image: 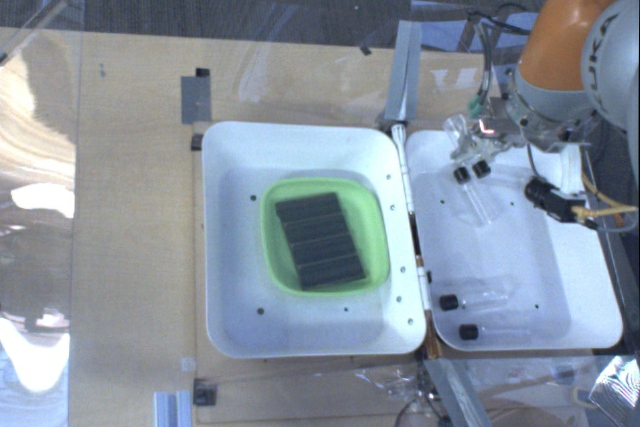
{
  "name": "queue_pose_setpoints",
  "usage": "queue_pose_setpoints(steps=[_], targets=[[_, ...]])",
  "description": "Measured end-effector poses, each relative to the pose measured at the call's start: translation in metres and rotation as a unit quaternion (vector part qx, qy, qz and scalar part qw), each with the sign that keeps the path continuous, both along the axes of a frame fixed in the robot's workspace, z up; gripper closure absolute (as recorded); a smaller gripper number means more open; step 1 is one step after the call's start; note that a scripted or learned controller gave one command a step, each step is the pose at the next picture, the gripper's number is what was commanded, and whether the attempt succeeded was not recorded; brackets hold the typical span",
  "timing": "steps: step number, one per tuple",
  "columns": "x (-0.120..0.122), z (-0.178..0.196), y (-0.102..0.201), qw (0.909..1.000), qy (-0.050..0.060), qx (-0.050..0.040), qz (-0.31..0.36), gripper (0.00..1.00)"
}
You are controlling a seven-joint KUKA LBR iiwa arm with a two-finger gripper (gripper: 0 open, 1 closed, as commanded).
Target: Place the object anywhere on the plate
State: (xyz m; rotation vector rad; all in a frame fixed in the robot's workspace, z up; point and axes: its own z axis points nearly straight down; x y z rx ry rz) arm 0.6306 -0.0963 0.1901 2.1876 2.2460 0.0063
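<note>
Tool (472, 169) is hanging over the far end of the right bin (590, 315), tips slightly apart with nothing between them that I can make out. The dark ridged object (320, 240) is off to the tool's left, lying flat on the green plate (275, 255) in the left bin (230, 315).

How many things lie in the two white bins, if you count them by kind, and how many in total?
Green plate: 1, in the left bin
Dark ridged block: 1, lying on the plate
Clear tubes with black caps: 2, one above the other, near the front of the right bin
Total: 4

The gripper hangs over the right bin's far part.
</note>
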Motion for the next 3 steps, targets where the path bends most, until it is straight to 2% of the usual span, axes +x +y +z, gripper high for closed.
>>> queue_pose_setpoints(steps=[1,2,3], targets=[[-0.064,0.021,0.074,0.9998,0.001,0.001,0.018,1.0],[-0.115,-0.005,0.15,0.9904,0.002,0.0007,0.138,1.0],[-0.115,-0.005,0.15,0.9904,0.002,0.0006,0.138,0.0]])
